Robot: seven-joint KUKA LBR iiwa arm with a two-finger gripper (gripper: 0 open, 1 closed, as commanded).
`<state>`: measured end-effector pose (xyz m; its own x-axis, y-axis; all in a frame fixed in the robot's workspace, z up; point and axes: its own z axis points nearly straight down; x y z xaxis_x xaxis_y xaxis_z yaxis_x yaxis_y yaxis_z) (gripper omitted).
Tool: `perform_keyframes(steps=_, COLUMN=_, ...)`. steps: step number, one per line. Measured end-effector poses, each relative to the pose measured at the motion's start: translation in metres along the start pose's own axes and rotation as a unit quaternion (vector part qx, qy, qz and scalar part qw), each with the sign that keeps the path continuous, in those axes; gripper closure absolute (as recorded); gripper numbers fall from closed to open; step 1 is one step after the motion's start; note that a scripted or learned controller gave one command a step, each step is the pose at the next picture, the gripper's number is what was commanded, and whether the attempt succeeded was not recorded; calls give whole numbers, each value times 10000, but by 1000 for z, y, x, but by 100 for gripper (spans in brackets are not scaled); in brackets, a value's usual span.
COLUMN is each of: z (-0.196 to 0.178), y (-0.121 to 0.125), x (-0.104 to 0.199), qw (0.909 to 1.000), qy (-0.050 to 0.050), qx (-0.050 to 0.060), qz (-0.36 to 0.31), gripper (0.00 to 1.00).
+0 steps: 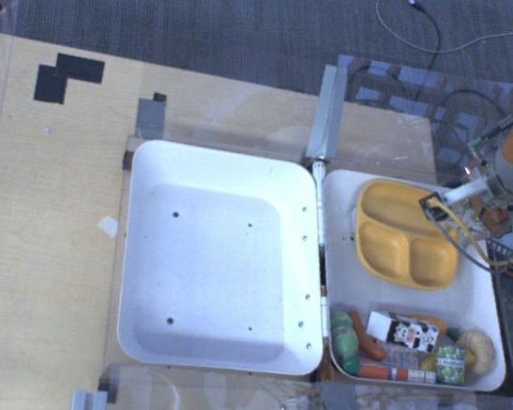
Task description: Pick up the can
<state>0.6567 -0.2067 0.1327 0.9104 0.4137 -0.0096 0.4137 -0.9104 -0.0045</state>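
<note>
One green cylinder (345, 340), judged to be the can, appears to lie at the end of the item row farthest from the tool (491, 206). It is across the yellow divided plate (403, 239) and well apart from the tool.

Tool state: cannot be told at this resolution.

Procedure: travel over the plate. Descend at the row's far end. Close across the cylinder's short width, not along its length. Keep clear of the orange-red stick (371, 346) touching the cylinder, and of the bin wall beside it.

Count:
- two bins: near bin (491, 308), far bin (204, 239)
- one plate
- one cow-printed carton (406, 333)
- one green packet (450, 365)
- one pale bun-shaped item (478, 349)
- one can
</note>
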Motion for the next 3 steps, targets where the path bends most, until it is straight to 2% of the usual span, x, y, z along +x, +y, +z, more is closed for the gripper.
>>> perform_keyframes(steps=1, z=6, y=1, x=0, qw=9989, qy=31, qx=-35, qz=-471, gripper=100)
perform_keyframes(steps=2, z=7, y=0, x=3, qw=9989, qy=74, qx=-48, qz=-470, gripper=0)
perform_keyframes(steps=3, z=30, y=-2, x=5, qw=9992, qy=24, qx=-40, qz=-396, gripper=0)
